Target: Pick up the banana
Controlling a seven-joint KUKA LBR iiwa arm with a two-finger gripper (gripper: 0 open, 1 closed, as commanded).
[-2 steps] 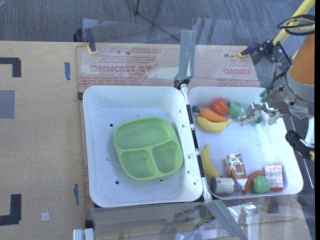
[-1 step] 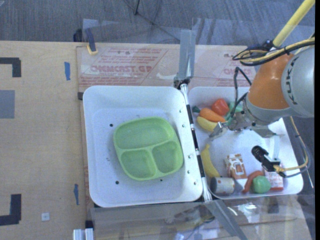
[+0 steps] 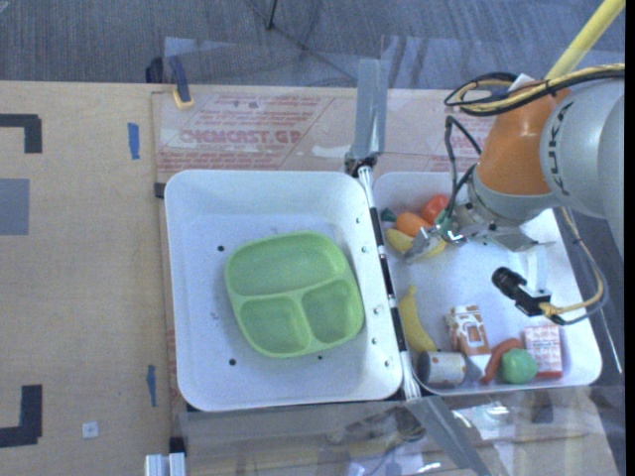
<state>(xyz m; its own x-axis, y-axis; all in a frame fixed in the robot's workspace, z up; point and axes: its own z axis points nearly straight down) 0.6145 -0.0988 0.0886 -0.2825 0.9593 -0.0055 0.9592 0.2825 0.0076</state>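
Right bin | banana [image 3: 417, 323] lies below fingers [image 3: 433, 243], apart | fingers' spread unclear

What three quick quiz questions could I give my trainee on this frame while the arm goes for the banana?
1. True or false: the banana lies in the right bin.
2. What sits in the left bin? A) can B) green divided tray C) carrot
3. Fill in: the gripper hovers near the right bin's ____ end in view, beside small fruit pieces.

Key: 1 true; 2 B, the green divided tray; 3 upper, apart from the banana.
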